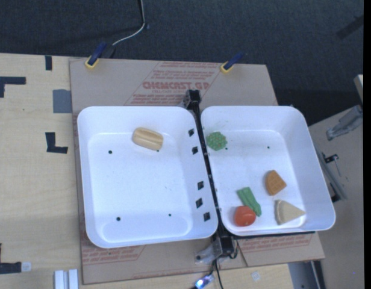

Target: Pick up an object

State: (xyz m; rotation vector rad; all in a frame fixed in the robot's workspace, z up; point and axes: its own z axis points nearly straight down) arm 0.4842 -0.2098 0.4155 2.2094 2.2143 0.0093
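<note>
camera view, left bin (95, 179): white and shallow, holding just a little tan bread roll (148, 138) up near the far wall, a bit left of middle.
camera view, roll's direction: long axis runs roughly left to right across the picture, right end dipping slightly toward the near side.
camera view, right bin (306, 161): same white tray, sitting snug against the left one along the middle seam, and this is where most of the stuff is.
camera view, right bin contents: a green broccoli-looking piece (217, 141) up by the seam; an orange chunk (274, 182) right of middle; a green pod (249, 200) lying diagonal, top end toward the far left, bottom end toward the near right; a red tomato (245, 216) touching the pod's low end; a pale wedge (288, 211) in the near right corner, just beside the tomato but apart from it.
camera view, seam: black clips (202, 185) dotted along where the two bins meet.
camera view, under the bins: a brown board (173, 83) on the wooden desk (29, 185), pinned at the far edge by two yellow and blue clamps (95, 56).
camera view, writing: red print on the board, too blurry for me to read properly.
camera view, my jaws: can't tell how they stand from this shot.
</note>
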